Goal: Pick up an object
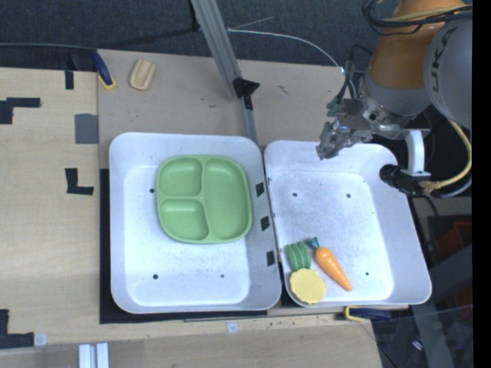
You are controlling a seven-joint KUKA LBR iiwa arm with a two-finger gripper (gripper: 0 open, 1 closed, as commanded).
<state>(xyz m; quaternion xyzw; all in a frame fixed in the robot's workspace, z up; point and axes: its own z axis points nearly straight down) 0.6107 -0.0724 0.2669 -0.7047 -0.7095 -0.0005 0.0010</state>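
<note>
The gripper [331, 146] hangs over the far edge of the right bin [399, 228], close to that bin's far left corner, with its dark fingertips pointing down and toward the left. Nothing sits between the fingers; how wide they stand apart I cannot tell from this slanted angle. Behind it, the grey arm with the orange band [410, 29] comes in from the far right, and a black cable loops around the wrist.

The right bin holds 3 small toy foods grouped at its near left corner, well apart from the gripper: an orange carrot [333, 268] lying at a slant, a green ridged piece [298, 256] just to its left and touching its leafy end, and a yellow round piece [308, 286] just nearer, resting against the bin's near rim.

The left bin [130, 228] carries a green divided plate [204, 198] with 3 compartments, lying flat toward the bin's far half.

On the bench [46, 205] beyond the left bin lies a small tan object [142, 74], with a blue and yellow item [103, 70] just left of it. A grey metal pole [221, 48] slants down to the gap between the 2 bins.
</note>
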